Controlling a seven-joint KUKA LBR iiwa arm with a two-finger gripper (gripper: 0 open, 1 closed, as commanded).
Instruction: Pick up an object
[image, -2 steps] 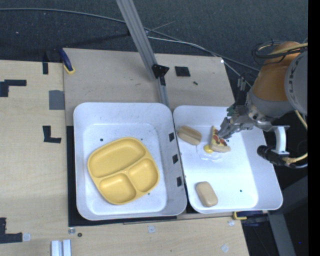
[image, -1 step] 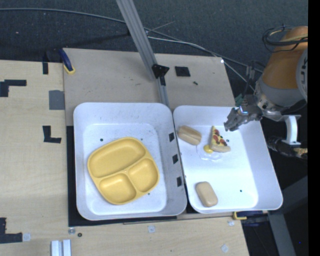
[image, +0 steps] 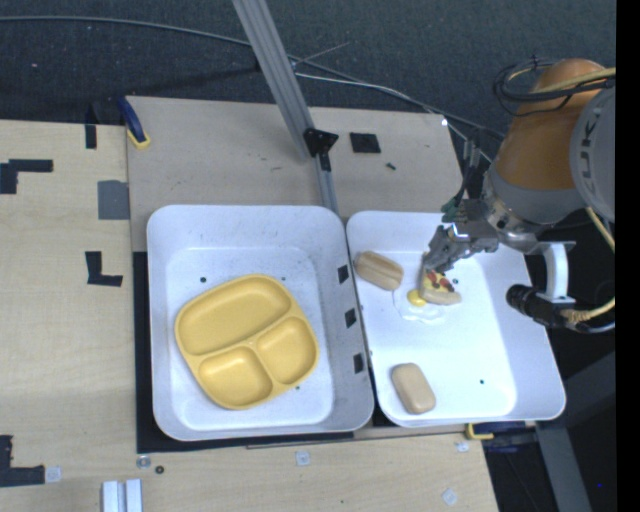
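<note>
Down at a small yellow, red-flecked toy (image: 437, 290) sits the gripper (image: 436, 270), grip state unclear.

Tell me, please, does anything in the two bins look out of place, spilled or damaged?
Nothing looks spilled or broken. The yellow divided tray lies askew in the left bin, turned against its walls. In the right bin, two tan pieces lie apart, and the hand is just above a small colourful object.

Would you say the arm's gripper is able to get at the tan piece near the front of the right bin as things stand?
Probably yes. The tan piece lies alone on the bare floor of the right bin, nothing over it. The gripper hangs in the same bin, above the small multicoloured item, with open floor between.
</note>
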